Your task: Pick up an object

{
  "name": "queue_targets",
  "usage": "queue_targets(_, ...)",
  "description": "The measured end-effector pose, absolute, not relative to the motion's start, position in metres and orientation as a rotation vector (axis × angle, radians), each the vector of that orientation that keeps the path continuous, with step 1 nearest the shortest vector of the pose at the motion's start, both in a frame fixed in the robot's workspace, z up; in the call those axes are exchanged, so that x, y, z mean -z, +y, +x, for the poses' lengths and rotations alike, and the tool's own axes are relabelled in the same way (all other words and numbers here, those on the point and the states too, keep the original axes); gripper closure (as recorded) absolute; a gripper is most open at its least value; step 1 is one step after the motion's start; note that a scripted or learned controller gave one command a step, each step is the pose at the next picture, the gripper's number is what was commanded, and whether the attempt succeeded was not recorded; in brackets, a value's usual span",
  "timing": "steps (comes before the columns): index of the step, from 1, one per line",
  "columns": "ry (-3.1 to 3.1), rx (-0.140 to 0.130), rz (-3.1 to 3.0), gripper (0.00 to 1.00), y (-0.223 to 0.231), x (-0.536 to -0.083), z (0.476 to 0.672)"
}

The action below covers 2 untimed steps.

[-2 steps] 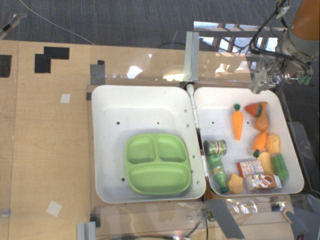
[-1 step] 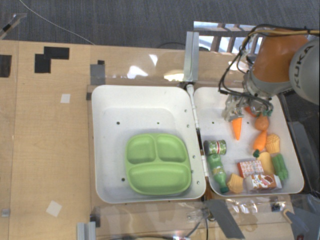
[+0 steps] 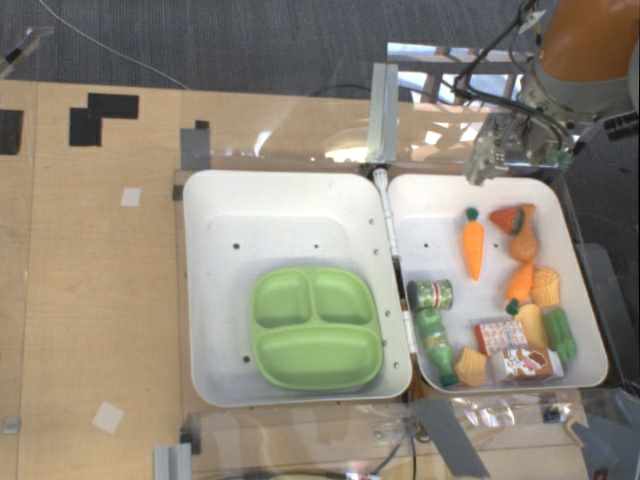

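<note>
Nearest me, toy food crowds the right bin — the carrot lies apart, an easy pick; beyond, my gripper hovers over the far rim, its grip I cannot tell; next I descend.

Pale wood bench fills the lower field from 7 to 10 o'clock. Black squares sit on it toward 10 o'clock, and small pale tags lie at 9 and 7. Dark grey carpet runs across 12 o'clock, a thin white cable trailing over it. Metal frame stands at 1 o'clock, with glare on clear sheeting just beside it.
</note>
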<state>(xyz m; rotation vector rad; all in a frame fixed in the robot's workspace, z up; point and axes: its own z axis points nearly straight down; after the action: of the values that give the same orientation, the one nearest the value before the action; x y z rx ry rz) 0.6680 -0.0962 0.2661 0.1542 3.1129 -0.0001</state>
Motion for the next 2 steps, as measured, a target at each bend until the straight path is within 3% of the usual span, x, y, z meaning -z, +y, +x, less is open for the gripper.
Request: queue_targets(2,3.099,-0.001,0.145,1.0,-0.094,-0.288,0.671)
